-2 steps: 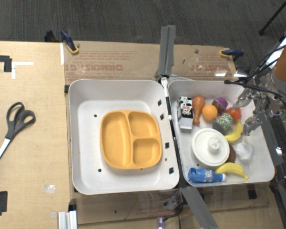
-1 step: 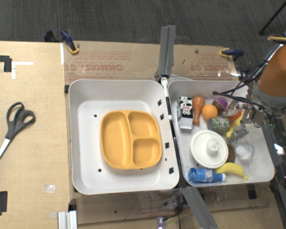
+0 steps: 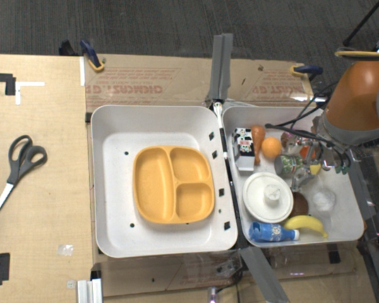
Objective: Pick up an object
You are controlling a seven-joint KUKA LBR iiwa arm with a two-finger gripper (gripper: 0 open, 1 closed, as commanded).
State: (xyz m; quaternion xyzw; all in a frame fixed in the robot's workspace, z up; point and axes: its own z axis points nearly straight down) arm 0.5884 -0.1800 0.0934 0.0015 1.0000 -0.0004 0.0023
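Note:
My gripper (image 3: 305, 164) hangs low in the right bin (image 3: 350, 232), under the grey wrist with the orange band (image 3: 361, 96). It sits over a greenish can (image 3: 288, 165) in the bin's middle. Close by are an orange ball (image 3: 271, 147), a brown carrot-like piece (image 3: 258, 136) and a small black-and-white carton (image 3: 243, 146). Nearer the front lie a white round lid (image 3: 268, 195), a brown lump (image 3: 300, 203), a banana (image 3: 307, 224), a blue bottle (image 3: 273, 233) and a clear cup (image 3: 324, 201). The gripper's tip is lost among the clutter.
The left bin (image 3: 107, 169) holds a yellow divided plate (image 3: 174, 184). Scissors (image 3: 18, 164) lie on the wooden bench at far left. A grey bar (image 3: 220, 74) rises between the bins at the back. Cables run beside the arm at right.

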